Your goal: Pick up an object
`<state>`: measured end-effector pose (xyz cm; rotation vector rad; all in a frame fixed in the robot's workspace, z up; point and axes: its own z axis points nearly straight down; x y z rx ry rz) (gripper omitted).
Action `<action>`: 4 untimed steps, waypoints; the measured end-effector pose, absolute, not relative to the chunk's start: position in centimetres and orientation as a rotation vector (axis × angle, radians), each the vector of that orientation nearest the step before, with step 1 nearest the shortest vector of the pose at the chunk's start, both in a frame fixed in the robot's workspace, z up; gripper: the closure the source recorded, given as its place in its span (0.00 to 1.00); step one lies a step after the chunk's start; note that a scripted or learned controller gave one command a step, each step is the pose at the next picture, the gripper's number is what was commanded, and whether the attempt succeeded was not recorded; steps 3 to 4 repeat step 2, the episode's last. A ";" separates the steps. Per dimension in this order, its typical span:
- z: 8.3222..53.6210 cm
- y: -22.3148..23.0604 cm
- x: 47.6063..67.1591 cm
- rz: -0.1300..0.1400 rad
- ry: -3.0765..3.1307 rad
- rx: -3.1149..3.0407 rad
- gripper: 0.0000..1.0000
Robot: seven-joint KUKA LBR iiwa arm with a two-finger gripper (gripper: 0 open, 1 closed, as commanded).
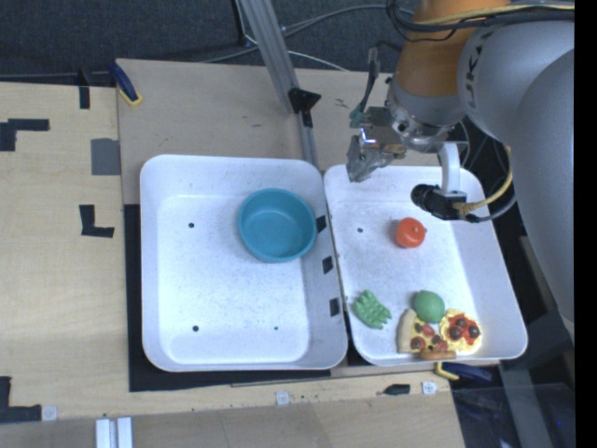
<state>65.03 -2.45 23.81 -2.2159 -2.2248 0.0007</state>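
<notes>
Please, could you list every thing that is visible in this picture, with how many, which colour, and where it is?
left bin: 1, white, left half of the bench
right bin: 1, white, beside the left bin
bowl: 1, blue, left bin, upper right part
tomato: 1, red-orange, right bin, middle
leafy toy: 1, green, right bin, lower left
round toy: 1, green, right bin, lower part
pizza slice toys: 2, yellow with red, right bin, bottom edge
metal pole: 1, grey, slanting above the bins
arm: 1, grey with orange band, from the right
tool: 1, metal, over the right bin's upper left corner
</notes>
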 end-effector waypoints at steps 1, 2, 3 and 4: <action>22.8 2.6 64.3 0.000 -2.225 -2.216 1.00; 23.8 7.8 64.8 -0.001 -2.226 -2.216 1.00; 23.8 7.8 64.8 -0.001 -2.226 -2.216 1.00; 23.8 7.8 64.8 -0.001 -2.226 -2.216 1.00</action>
